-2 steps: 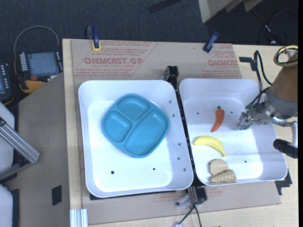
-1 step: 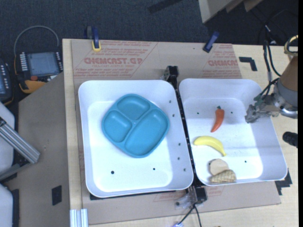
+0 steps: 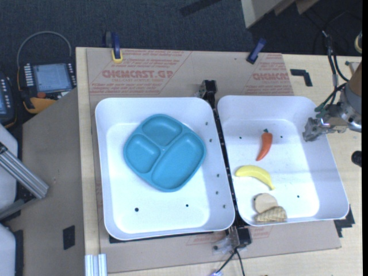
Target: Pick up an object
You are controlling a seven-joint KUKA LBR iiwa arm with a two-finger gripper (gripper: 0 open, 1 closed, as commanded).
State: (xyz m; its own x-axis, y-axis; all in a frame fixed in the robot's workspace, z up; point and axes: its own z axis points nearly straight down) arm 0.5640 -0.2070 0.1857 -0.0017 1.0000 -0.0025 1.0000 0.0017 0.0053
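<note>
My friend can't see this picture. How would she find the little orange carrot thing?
Look at the two white bins side by side and choose the right bin, not the one with the blue divided plate. Near the bin's middle, toward the back, lies the toy carrot, just above the banana. It alone is orange-red and thin, with a small dark green tip.

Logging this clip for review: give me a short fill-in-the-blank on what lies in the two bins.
The blue plate lies in the ____ bin.
The carrot lies just above the ____.
The hand is at the right bin's ____ edge.

Missing words: left; banana; right
</note>
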